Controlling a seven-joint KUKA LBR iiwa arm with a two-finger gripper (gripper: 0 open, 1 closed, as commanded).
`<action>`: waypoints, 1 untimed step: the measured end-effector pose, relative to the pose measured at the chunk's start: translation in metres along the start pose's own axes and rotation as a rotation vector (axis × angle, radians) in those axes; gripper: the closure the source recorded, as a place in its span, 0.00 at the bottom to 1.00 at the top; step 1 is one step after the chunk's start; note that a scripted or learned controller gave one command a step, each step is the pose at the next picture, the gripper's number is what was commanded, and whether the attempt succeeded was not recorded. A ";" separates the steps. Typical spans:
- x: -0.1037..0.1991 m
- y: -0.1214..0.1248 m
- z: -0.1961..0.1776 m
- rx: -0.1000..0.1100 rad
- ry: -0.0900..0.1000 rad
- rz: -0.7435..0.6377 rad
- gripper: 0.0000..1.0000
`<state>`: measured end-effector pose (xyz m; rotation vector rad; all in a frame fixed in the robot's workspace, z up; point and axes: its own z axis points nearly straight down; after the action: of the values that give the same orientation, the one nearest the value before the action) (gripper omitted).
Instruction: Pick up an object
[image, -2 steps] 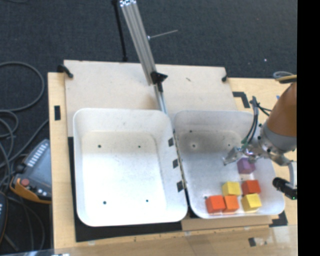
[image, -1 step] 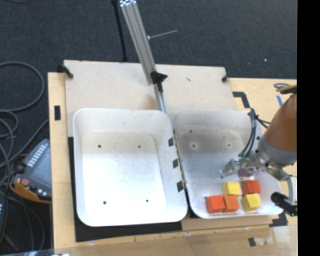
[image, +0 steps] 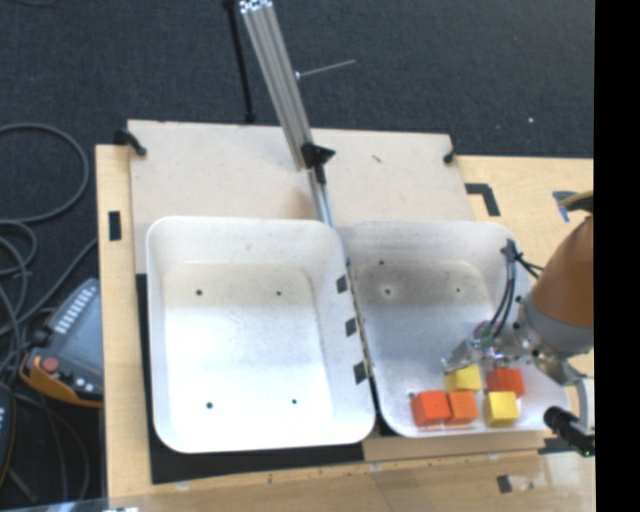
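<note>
Gripper (image: 483, 352) low over yellow block (image: 465, 379) in right bin (image: 420, 250); finger state: cannot tell. Blocks look light, rigid; grasp flat opposite faces.

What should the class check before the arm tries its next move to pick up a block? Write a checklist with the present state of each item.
1. Blocks lie in the right bin: ok.
2. Gripper is over that bin, near the yellow block: ok.
3. A block sits between the fingers: cannot tell.
4. Blocks stand apart enough to grasp: not ok, the orange block touches its neighbour.
5. Blocks lie away from the bin's wall: not ok, they crowd the near corner.
</note>
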<state>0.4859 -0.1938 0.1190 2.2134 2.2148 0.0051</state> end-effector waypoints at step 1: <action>0.040 0.006 -0.054 0.002 0.004 -0.006 0.00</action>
<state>0.4917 -0.1535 0.1733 2.2100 2.2245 0.0069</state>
